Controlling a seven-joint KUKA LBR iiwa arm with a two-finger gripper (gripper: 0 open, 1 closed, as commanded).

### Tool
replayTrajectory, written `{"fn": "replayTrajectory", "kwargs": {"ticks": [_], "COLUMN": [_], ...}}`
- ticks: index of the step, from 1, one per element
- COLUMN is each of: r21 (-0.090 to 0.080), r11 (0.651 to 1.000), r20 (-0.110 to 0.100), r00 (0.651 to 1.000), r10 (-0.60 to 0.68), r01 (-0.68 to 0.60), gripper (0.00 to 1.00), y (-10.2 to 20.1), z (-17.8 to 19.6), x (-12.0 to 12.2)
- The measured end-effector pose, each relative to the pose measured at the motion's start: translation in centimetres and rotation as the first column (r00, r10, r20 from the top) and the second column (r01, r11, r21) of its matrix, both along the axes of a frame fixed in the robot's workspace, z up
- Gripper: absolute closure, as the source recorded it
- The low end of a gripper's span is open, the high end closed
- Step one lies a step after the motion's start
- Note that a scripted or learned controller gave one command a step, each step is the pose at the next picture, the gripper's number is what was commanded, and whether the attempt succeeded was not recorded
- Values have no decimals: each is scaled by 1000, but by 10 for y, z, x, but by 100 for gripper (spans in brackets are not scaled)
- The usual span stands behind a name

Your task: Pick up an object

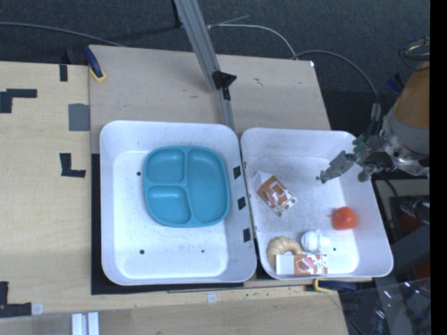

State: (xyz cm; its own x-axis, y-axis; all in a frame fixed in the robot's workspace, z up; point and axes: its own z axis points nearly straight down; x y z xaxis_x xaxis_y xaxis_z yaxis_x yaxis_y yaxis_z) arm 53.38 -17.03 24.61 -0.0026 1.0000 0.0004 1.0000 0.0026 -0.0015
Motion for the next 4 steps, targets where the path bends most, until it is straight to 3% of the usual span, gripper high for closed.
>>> {"fn": "replayTrajectory", "kwargs": {"ticks": [1,4], "r21": [0,1], "r11": [1000,1000], "r20": [0,-5], "r00": [1000,1000], "r10": [0,-2], "r01": [0,2], "gripper": [0,0], "y": [0,-12], "z": [0,-156], "x": [0,-12]}}
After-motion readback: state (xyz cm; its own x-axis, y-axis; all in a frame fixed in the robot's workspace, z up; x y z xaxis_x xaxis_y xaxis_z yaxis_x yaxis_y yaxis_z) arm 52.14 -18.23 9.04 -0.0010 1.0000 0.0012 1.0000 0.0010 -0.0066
